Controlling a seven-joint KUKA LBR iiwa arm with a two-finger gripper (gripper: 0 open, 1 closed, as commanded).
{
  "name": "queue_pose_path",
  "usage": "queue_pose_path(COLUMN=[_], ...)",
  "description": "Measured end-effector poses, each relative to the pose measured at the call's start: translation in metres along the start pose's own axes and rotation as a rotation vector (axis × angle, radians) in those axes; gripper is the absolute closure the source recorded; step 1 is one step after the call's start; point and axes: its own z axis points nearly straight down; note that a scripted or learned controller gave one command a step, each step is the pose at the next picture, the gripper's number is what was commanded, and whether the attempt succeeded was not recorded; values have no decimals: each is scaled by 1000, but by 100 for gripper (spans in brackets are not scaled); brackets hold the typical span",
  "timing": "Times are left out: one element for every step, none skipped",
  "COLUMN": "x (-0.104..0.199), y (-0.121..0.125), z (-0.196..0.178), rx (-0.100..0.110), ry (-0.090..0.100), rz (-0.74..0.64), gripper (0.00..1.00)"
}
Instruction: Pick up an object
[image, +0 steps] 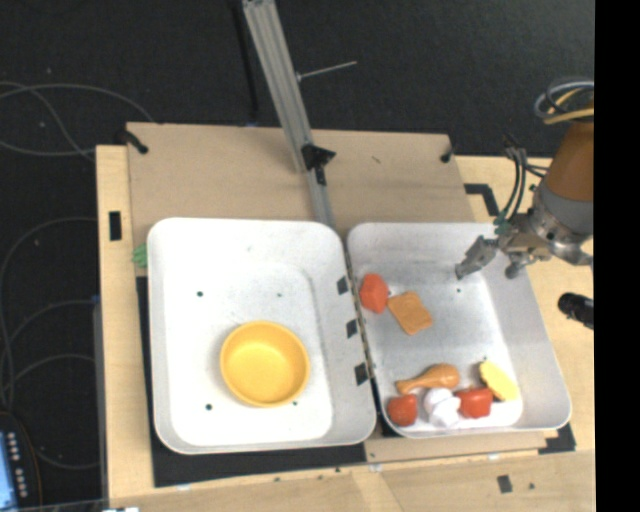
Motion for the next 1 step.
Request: queue_pose_path(x=[-3], y=[4], z=[43], rx=[-1], ry=[-1], rz=[1], gripper=[0])
